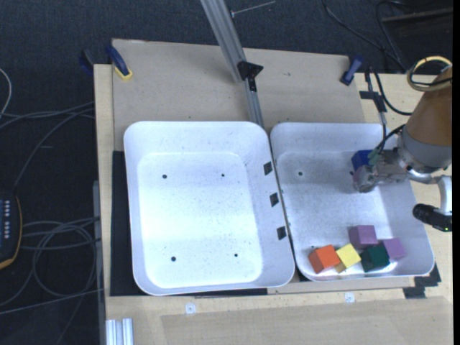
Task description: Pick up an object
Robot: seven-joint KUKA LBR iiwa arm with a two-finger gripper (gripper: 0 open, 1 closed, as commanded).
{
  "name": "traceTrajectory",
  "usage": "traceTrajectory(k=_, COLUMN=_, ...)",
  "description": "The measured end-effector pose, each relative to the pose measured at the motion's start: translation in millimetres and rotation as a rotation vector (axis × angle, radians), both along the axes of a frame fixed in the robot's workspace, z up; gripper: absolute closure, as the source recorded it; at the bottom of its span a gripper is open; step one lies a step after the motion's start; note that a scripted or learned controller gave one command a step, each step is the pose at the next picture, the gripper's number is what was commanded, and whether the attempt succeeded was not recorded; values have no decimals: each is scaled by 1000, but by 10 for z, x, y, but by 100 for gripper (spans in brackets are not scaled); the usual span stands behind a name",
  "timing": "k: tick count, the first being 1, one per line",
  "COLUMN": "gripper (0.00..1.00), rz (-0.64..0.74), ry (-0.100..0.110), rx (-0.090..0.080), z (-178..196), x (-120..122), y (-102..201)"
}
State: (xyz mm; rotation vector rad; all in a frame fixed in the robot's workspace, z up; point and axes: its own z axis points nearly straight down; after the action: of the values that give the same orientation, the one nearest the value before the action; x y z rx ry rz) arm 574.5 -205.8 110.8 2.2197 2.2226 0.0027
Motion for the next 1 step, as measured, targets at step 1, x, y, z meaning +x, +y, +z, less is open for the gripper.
traceTrajectory(k=1, gripper=100, rz=-1, ry=-6, rx=-4, z=598, x=-4, y=-93)
